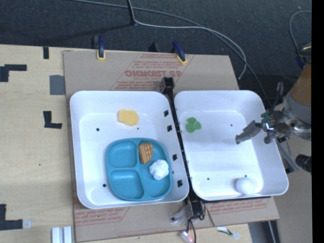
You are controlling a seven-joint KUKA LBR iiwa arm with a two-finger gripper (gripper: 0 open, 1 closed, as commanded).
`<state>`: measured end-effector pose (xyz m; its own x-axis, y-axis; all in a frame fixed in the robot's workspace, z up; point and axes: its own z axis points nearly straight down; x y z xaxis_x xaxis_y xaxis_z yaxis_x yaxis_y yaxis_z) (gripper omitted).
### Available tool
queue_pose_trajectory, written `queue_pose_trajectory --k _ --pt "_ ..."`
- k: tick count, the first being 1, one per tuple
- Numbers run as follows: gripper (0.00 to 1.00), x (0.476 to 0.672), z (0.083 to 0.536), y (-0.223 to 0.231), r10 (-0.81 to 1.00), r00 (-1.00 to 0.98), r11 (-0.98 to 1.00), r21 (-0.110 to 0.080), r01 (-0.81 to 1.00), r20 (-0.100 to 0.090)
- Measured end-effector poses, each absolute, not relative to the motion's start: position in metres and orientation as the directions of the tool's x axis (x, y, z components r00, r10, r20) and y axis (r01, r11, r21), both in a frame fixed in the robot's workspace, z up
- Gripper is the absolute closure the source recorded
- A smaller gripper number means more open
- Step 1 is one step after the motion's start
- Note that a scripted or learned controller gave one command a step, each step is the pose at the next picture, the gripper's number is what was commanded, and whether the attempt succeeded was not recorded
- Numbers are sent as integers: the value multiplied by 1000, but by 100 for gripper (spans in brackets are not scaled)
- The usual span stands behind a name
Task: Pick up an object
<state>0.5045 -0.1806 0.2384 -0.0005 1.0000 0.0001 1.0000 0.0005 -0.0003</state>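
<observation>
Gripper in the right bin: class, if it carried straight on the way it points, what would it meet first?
Probably the green object: the gripper points left across the right bin toward it, though height is unclear.

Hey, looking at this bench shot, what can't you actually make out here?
- Gripper: too small and blurred in the camera view to tell its finger state.
- Arm: cut off by the right edge.
- Waffle-like piece and white lump on the blue tray: too small to identify.
</observation>
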Motion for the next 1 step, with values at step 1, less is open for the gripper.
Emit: queue_pose_trajectory --k 1 --pt "0 576 251 -160 1000 -3 3 0 1000 0"
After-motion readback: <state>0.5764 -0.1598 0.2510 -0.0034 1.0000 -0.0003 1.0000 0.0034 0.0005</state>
